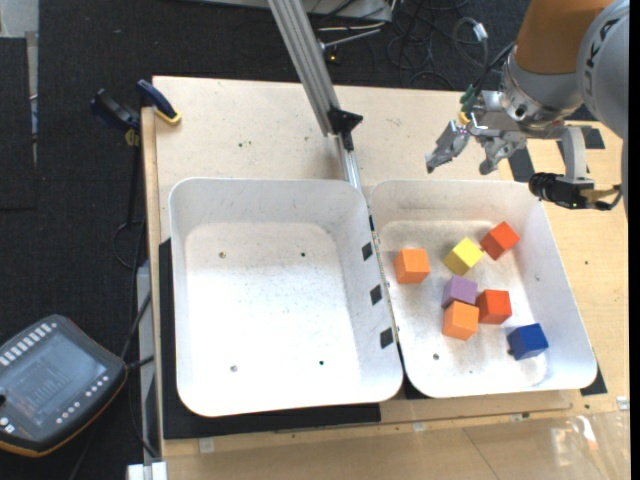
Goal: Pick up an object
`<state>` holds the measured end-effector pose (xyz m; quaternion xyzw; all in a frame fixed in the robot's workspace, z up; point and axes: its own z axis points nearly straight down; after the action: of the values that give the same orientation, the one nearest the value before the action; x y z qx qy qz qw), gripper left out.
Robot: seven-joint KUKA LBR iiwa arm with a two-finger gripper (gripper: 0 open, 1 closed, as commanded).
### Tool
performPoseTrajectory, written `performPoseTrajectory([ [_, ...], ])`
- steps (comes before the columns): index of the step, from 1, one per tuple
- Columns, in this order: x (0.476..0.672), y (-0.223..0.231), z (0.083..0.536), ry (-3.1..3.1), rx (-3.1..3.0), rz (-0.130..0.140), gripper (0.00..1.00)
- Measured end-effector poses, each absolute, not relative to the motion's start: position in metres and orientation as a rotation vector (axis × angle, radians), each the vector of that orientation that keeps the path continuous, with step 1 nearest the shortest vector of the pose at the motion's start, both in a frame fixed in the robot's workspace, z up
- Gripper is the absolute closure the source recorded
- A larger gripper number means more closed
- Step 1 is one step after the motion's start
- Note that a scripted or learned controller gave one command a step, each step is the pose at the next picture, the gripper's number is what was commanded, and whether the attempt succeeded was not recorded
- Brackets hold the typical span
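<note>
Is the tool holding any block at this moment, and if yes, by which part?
Nothing is held. The tool is open, above the far rim of the right bin, apart from the blocks.

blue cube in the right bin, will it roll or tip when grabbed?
The small blue cube looks flat-faced and rigid, so it probably slides rather than rolls. It sits near the white right bin's sloped wall, so a push may wedge it there.

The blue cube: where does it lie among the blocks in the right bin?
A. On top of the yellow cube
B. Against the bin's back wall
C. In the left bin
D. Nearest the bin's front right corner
D: the blue cube sits nearest the front right corner of the right bin.
</note>
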<state>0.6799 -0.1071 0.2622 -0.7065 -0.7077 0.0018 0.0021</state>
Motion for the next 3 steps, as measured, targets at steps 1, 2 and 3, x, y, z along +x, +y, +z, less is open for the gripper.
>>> performPoseTrajectory([
  [1,0.680,-0.107,0.265,-2.224,-2.218,0.003,0.00],
  [2,0.678,-0.104,0.201,-2.219,-2.217,0.007,0.00],
  [3,0.675,-0.103,0.136,-2.219,-2.217,0.007,0.00],
])
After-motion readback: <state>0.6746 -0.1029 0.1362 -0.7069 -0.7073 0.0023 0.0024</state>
